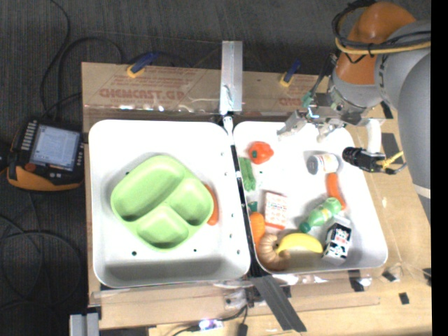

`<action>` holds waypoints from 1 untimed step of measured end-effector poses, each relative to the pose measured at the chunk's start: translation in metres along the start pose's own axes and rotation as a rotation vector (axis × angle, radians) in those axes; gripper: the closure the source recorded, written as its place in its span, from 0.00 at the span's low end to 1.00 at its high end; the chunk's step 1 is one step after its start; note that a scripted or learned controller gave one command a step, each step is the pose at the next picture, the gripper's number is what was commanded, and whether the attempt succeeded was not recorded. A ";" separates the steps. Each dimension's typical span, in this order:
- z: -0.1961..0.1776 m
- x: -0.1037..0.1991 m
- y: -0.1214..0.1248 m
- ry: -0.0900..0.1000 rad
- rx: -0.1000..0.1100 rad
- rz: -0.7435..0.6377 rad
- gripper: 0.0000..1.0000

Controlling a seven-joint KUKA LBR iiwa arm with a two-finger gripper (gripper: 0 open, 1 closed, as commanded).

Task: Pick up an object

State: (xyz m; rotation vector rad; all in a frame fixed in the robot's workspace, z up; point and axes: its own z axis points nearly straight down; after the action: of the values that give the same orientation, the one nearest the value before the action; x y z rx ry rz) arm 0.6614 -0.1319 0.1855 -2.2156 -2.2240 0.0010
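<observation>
My gripper (304, 131) hangs over the far edge of the right bin (364, 201), open, with nothing between its spread fingers. Below it in that bin lie a red-orange pepper (260, 152), a small white can (322, 163) and an orange carrot (334, 185). Nearer the front are a green bottle (318, 215), a yellow banana (299, 243), a black-and-white carton (339, 240), a red-and-white packet (275, 208), a second carrot (257, 225) and a brown ring-shaped piece (269, 253). A green vegetable (246, 174) lies along the bin's left wall.
The left bin (112, 257) holds a green divided plate (162, 200) with an orange item (213, 207) tucked at its right edge. A metal post (232, 75) rises behind the seam between the bins. A handheld pendant (49, 152) lies off the bench to the left.
</observation>
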 end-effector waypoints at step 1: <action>0.063 0.019 0.007 -0.008 -0.032 -0.089 0.00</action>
State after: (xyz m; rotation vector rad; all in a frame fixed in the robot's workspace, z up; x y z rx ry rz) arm 0.6686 -0.1128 0.1223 -2.1333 -2.3412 -0.0259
